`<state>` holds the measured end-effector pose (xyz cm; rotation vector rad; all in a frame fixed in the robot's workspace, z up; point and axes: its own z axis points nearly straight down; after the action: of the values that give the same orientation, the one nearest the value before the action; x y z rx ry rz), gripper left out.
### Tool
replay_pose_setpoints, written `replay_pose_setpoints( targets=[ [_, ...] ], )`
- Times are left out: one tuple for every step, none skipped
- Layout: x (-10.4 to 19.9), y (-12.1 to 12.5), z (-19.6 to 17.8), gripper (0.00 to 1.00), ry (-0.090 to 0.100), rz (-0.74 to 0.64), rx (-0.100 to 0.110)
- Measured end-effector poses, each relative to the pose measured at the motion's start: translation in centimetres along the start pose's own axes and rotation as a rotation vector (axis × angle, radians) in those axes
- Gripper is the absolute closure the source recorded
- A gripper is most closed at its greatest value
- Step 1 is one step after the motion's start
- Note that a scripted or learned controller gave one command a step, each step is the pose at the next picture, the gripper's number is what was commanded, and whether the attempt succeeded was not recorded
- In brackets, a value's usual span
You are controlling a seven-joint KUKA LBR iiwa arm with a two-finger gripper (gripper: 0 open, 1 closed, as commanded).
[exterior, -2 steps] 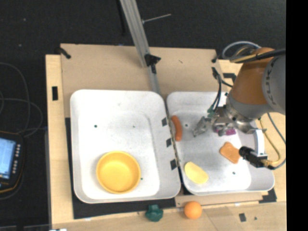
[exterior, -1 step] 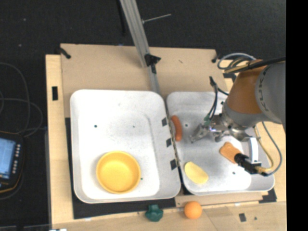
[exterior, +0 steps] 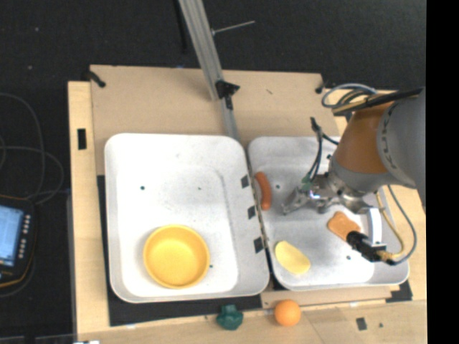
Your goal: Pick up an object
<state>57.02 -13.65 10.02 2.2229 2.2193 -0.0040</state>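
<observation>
no writing or label can be read anywhere. the gripper (exterior: pixel 295 201) hangs low in the right bin (exterior: pixel 287 156); whether it is spread or pressed together cannot be told. an orange sausage-shaped piece (exterior: pixel 263 190) lies just left of it, a pale yellow piece (exterior: pixel 292 257) below, an orange block (exterior: pixel 343 225) to its right.

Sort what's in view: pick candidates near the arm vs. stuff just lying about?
In play, right bin:
tool
orange sausage-shaped piece
pale yellow piece
orange piece

Lying about:
yellow bowl in left bin
orange ball and green item on the bench
</observation>
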Motion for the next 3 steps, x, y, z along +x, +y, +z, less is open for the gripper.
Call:
replay_pose_setpoints(
  targets=[
    [-0.1,0.1,-1.2,1.0,0.001,0.004,-0.004],
    [-0.2,-0.7,-6.6,1.0,0.001,0.001,-0.008],
    [-0.1,0.3,-11.5,1.0,0.0,-0.005,-0.008]
  ],
)
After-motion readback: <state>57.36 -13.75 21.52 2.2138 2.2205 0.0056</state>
